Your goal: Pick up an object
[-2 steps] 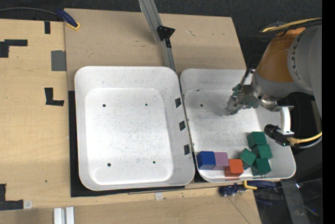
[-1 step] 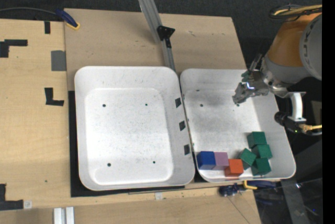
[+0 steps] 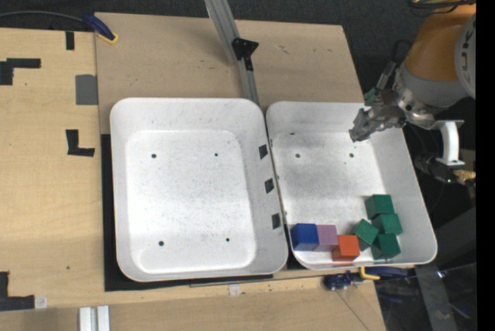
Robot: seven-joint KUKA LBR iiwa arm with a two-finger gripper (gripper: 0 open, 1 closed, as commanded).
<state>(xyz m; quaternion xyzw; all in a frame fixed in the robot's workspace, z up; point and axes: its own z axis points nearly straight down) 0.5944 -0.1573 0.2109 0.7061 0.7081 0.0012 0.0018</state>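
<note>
gripper (image 3: pixel 362 128) over right bin's (image 3: pixel 410 167) upper right part, fingers' opening not discernible, nothing visibly held, blue (image 3: pixel 305 236), purple (image 3: pixel 327 235), orange (image 3: pixel 347 246), green blocks (image 3: pixel 381 224) clustered at bin's near edge

Probably a robotics lab: plywood bench (image 3: pixel 309 59), twin white bins (image 3: pixel 124 121).

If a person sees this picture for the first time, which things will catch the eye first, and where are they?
The coloured blocks stand out most: a blue block, a purple one, an orange block and several green blocks crowd the near corner of the right bin. Above that bin's far right edge hangs the gripper on the grey and orange arm.
</note>
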